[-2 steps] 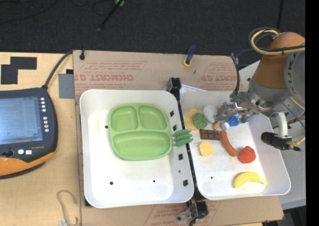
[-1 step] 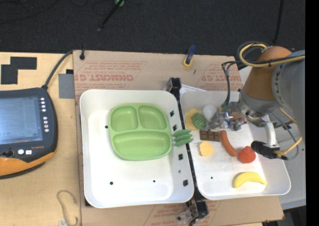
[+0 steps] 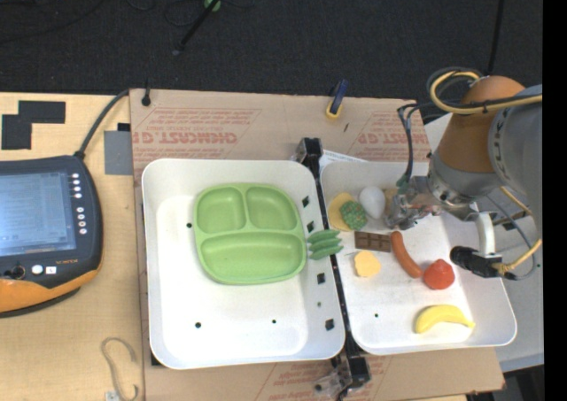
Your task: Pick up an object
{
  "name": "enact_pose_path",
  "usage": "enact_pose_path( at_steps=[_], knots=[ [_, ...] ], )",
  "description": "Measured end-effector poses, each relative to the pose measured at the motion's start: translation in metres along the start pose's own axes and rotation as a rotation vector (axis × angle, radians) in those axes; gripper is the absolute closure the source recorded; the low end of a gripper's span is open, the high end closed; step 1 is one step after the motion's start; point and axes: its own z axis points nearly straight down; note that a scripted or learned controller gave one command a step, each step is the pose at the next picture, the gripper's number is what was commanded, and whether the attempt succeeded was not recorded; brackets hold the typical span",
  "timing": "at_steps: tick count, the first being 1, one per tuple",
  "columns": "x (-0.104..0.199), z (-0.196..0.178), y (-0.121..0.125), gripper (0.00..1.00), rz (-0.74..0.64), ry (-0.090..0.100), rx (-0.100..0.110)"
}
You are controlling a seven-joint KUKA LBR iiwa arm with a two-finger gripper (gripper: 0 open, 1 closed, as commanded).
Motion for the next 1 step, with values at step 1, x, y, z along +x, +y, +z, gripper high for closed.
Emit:
enact_pose_path(
  at_steps=[1],
  knots=[
    [0.0052, -0.0445, 0.0, 1.0, 0.003, -0.002, -0.008]
  ],
)
